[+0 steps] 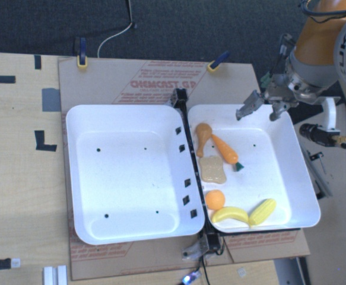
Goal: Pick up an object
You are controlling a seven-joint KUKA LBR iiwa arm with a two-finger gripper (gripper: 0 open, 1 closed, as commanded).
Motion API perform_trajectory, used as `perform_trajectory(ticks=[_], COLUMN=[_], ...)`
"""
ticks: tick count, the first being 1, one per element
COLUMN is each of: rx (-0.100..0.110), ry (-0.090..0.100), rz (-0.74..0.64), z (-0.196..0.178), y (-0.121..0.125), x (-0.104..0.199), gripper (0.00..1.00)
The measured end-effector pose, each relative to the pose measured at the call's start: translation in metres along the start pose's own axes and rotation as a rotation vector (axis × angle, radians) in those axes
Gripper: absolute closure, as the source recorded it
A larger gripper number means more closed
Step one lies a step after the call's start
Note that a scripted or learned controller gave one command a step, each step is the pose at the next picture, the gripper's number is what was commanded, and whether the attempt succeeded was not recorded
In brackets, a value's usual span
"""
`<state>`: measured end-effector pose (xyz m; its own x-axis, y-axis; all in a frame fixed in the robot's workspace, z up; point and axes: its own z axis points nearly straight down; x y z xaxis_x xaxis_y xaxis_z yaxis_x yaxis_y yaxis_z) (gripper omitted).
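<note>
The right bin (279, 153) holds several toy foods. An orange carrot (226, 149) with a green tip lies beside a tan drumstick (203, 136). Below them sits a beige slice of bread (212, 170). Near the front wall are an orange ball (215, 199), a yellow banana (229, 215) and a yellow corn cob (262, 211). My gripper (260, 110) hangs above the bin's far right corner, up and to the right of the carrot. Its two fingers are spread apart with nothing between them.
The left bin (125, 171) stands beside the right one, with a black clip-studded divider (187, 159) between them. Both rest on a cardboard sheet (155, 85) held by clamps. A cable (122, 22) trails across the dark backdrop.
</note>
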<state>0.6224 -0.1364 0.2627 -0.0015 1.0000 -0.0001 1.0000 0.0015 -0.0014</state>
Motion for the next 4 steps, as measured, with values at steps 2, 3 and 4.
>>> perform_trajectory(ticks=[2,3,4], rx=[-0.014,0.013,-0.003], ry=[0.000,0.003,0.001], rz=[-0.001,0.000,-0.005], z=[-0.022,0.084,0.079], y=[-0.103,-0.142,-0.075], x=[0.059,0.085,0.122], gripper=[0.00,0.00,0.00])
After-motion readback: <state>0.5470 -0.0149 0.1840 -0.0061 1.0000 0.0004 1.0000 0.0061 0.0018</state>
